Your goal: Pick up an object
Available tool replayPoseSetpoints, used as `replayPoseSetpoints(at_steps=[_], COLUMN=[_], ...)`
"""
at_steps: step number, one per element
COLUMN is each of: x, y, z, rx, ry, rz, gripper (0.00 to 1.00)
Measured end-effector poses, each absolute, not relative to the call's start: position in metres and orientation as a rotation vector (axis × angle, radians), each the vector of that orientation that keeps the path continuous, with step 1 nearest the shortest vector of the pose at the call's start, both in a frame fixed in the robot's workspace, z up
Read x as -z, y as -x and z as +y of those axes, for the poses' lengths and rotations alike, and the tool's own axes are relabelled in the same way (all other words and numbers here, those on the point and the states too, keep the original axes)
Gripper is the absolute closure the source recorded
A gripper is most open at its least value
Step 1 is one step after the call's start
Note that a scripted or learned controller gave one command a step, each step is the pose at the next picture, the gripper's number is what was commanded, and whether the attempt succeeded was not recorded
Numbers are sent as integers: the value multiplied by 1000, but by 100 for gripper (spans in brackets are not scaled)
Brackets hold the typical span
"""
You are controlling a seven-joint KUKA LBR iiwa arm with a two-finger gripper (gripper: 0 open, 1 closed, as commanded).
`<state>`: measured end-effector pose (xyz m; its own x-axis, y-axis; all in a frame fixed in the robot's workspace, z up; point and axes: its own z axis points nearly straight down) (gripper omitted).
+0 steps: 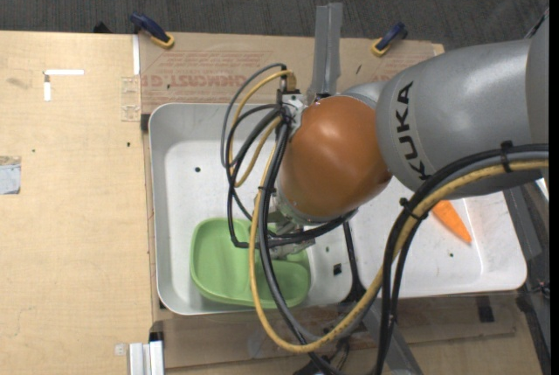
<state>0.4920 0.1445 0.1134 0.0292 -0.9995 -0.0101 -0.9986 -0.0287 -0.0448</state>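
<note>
Cardboard-covered bench (pixel 70 190), white bin (pixel 175 155), green bowl (pixel 223 273), arm (pixel 454 120) lettered KUKA

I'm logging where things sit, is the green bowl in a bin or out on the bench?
In a bin: the green bowl lies inside the left bin, at its near edge, partly under the arm.

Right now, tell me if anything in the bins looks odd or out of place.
Nothing looks spilled or broken. The green bowl sits pushed into the left bin's near corner, partly under the arm, and an orange carrot-like piece lies in the right bin.
</note>
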Motion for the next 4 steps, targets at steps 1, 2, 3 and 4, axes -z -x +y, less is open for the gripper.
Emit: replayPoseSetpoints(at_steps=[1, 2, 3, 4], x=[-283, -155, -92, -91], y=[-521, -489, -511, -477], z=[169, 206, 114, 153], rx=[-1, -4, -3, -7], ry=[2261, 2552, 2650, 3043], rz=[2175, 1830, 1685, 777], gripper=[100, 100, 100, 100])
